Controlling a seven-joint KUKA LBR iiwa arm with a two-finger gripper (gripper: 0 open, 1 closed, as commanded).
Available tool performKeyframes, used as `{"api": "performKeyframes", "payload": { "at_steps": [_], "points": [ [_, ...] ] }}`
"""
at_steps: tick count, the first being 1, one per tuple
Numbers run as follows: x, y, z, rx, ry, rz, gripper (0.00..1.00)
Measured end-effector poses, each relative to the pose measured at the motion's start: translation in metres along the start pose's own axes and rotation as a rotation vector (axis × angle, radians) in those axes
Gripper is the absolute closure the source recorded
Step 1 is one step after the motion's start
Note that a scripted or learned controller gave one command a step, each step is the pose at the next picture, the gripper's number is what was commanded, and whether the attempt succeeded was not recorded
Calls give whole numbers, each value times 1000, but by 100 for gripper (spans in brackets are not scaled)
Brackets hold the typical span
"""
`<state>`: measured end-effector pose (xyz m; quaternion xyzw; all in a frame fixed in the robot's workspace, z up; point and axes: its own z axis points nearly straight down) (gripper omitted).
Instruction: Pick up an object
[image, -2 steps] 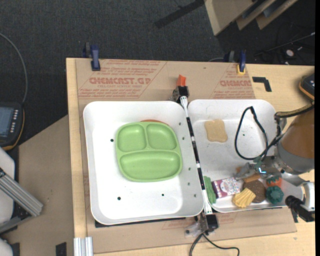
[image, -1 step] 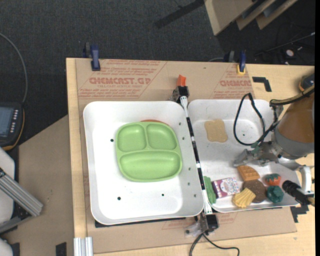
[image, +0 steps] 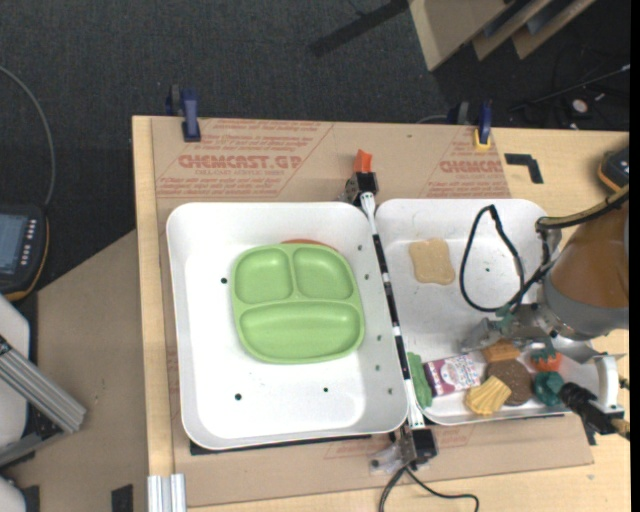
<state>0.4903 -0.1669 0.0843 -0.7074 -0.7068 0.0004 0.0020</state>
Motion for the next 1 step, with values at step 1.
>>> {"api": "performKeyframes", "payload": {
  "at_steps": [1],
  "points": [
    [-1,2,-10,-5,-2,0,100]
  ]
}}
